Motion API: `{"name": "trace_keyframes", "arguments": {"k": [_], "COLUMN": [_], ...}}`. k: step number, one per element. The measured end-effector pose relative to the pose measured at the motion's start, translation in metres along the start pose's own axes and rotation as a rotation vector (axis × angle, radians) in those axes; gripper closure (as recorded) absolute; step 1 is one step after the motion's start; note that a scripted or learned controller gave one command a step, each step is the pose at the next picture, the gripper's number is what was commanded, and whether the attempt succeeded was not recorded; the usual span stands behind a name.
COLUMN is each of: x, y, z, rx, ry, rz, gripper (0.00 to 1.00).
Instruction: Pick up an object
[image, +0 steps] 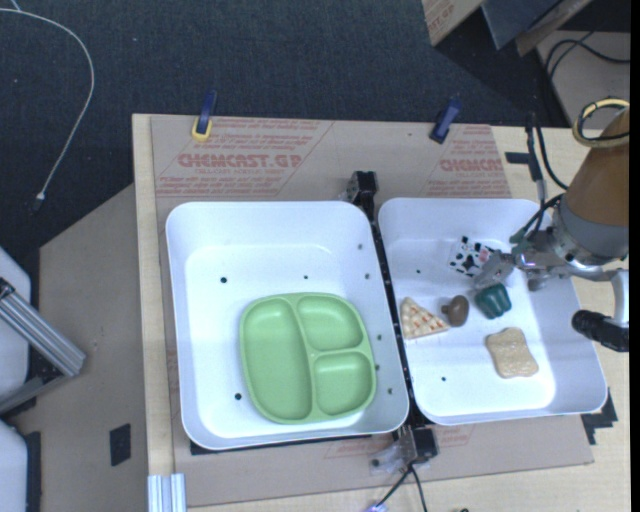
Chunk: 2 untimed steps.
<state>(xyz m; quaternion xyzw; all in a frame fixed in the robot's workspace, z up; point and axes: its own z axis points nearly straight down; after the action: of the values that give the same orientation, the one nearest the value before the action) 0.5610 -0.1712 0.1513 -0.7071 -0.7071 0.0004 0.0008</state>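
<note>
Camera view, from the left: the left bin (200, 300) sits on the cardboard-topped counter (300, 155) and holds a green divided plate (305, 357), lying flat toward the bin's near side with three compartments.

Just beside it, across a black divider, is the right bin (480, 395). Along its left part lies a triangular waffle-patterned piece (421, 319), and touching its right edge is a small brown rounded object (456, 309). Up from these, near the bin's middle, is a black-and-white spotted toy (466, 257). To the right of the brown object sits a dark teal object (492, 299), and nearer the front right a tan biscuit-shaped piece (511, 353) lies flat, apart from the rest.

My end effector (505, 268) reaches in from the right, over the right bin, just above the teal object and just right of the spotted toy. I cannot tell whether it is apart or together, nor whether it touches the teal object; nothing is seen clamped in it. My grey wrist and orange band rise at the far right.
</note>
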Motion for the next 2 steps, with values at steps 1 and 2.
{"name": "trace_keyframes", "arguments": {"k": [1, 2], "x": [0.008, 0.0084], "y": [-0.0049, -0.0052], "z": [0.0605, 0.0673], "rx": [0.005, 0.002], "ry": [0.002, 0.001], "rz": [0.0, 0.0], "gripper": [0.0, 0.0]}}
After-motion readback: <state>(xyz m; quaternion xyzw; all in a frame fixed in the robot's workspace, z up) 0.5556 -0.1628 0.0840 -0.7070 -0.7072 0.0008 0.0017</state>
